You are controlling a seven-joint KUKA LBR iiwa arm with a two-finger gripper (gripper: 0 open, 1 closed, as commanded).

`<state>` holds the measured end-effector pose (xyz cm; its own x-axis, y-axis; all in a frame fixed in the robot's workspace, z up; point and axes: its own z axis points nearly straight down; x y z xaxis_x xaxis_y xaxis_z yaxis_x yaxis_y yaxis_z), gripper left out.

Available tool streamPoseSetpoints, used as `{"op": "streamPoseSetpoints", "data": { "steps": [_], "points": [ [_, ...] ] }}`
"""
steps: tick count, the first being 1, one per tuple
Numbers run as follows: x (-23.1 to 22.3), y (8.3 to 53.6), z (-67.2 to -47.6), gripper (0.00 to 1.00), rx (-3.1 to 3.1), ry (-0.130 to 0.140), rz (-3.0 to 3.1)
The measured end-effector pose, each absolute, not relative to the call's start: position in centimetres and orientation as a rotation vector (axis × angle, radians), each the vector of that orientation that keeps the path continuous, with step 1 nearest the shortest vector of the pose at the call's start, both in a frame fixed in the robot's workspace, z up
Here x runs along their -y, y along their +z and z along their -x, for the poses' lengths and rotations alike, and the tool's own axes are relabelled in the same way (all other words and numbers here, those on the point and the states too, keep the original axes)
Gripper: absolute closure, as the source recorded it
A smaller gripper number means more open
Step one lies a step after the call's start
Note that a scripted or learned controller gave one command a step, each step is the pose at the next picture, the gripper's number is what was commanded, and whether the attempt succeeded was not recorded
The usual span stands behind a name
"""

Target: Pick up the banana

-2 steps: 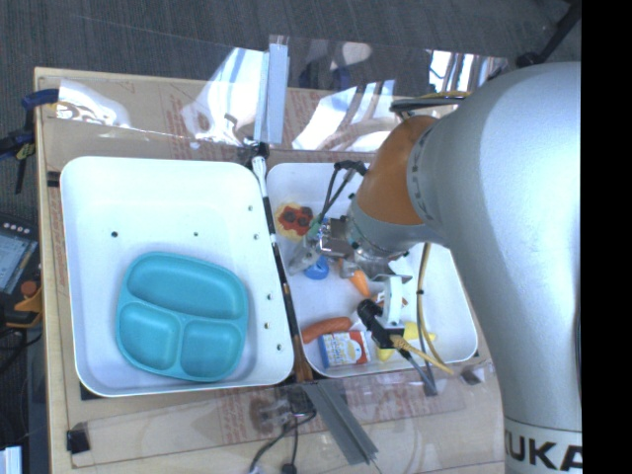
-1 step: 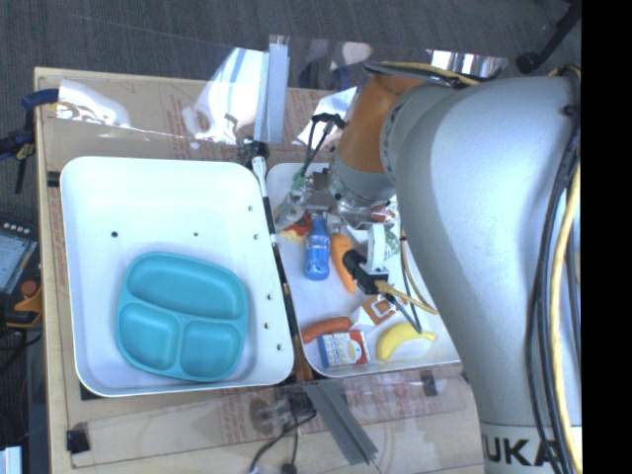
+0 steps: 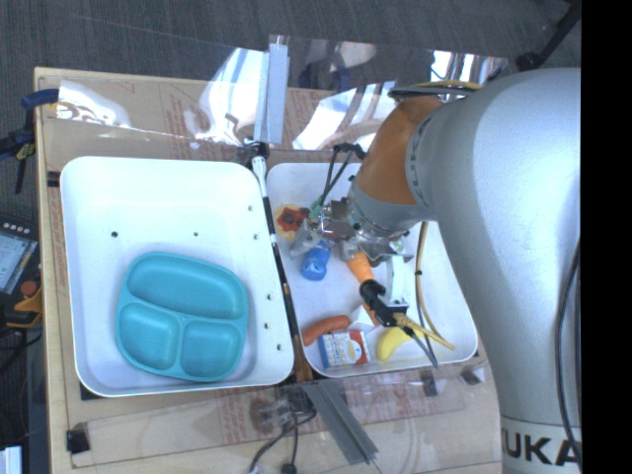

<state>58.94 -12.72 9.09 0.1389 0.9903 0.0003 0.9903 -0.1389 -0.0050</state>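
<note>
Banana at right bin's near edge, well below jaws

Grey arm enters from the right edge of the worktop, bulky link filling the near right corner area. Orange band sits above the wrist, toward the far edge. Wrist bends down over the right bin. Hand sits low at the wrist's left end, pointing toward the divider between the two bins. Cables loop off the wrist toward the near edge. Finger spacing not readable from this angle.
</note>
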Motion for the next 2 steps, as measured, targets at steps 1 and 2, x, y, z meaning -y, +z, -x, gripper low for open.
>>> {"op": "streamPoseSetpoints", "data": {
  "steps": [1,2],
  "points": [
    [12.55,9.99,-58.94,1.00,2.065,0.007,2.357],
    [12.53,9.99,-58.94,0.00,2.066,0.008,2.356]
  ]
}}
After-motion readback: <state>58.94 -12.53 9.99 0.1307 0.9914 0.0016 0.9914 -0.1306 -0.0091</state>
